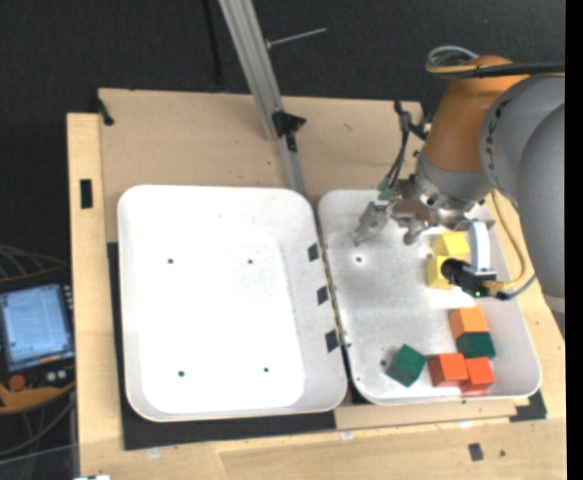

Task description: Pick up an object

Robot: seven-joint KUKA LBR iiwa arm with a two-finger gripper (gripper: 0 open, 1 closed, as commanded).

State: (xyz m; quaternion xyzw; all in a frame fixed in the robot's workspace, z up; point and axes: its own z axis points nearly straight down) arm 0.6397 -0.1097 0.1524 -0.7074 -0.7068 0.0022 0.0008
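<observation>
My hand [383, 221] low over the right bin [391, 298], fingers look spread and holding nothing I think, yellow block [445, 258] just beside the wrist, green block [405, 364] near the front.

Open floor mid right bin [391, 298]; blocks [461, 353] along its near-right edge.

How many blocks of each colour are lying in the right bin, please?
Green blocks: 2, one toward the bin's middle, one by the orange ones.
Orange blocks: 3, at and.
Yellow blocks: 1, partly hidden beside the end effector.
Total: 6
</observation>
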